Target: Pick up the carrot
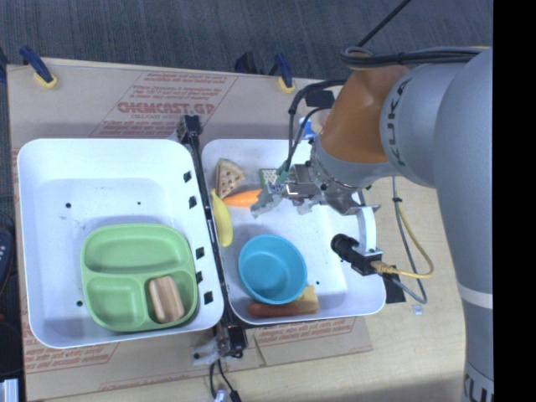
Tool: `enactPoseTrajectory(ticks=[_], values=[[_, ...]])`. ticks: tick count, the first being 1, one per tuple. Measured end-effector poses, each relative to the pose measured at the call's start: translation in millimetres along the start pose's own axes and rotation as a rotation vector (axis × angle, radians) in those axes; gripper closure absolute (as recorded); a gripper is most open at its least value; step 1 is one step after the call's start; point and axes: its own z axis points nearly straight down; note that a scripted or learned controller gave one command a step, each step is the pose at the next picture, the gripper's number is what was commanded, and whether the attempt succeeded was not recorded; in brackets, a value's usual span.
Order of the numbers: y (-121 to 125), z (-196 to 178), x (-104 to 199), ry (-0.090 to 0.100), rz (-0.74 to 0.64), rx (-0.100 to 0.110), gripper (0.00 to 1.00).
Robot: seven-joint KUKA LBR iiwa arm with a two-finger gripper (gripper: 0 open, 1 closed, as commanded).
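Observation:
The carrot (242, 198) is a short orange piece lying in the right bin (356, 300), near its upper left, between a pizza slice and a banana. My gripper (268, 199) hangs low over the bin just right of the carrot, at its right end. The wrist and the orange band (360, 124) hide the bin's upper right part. Nothing shows the carrot lifted; it seems to rest on the bin floor.
A pizza slice (228, 177) lies just above the carrot and a yellow banana (222, 218) runs along the bin's left wall. A blue bowl (272, 268) sits below, a sausage (280, 309) beneath it. The left bin (100, 170) holds a green divided plate (126, 266) with a bun (165, 298).

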Motion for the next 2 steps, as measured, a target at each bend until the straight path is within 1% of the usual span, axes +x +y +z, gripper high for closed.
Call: enactPoseTrajectory(ticks=[1, 2], values=[[80.5, 92.7, -6.0, -0.006, 0.072, -0.022, 0.00], [29.0, 100.3, 6.9, 0.001, 0.311, 0.004, 0.00]])
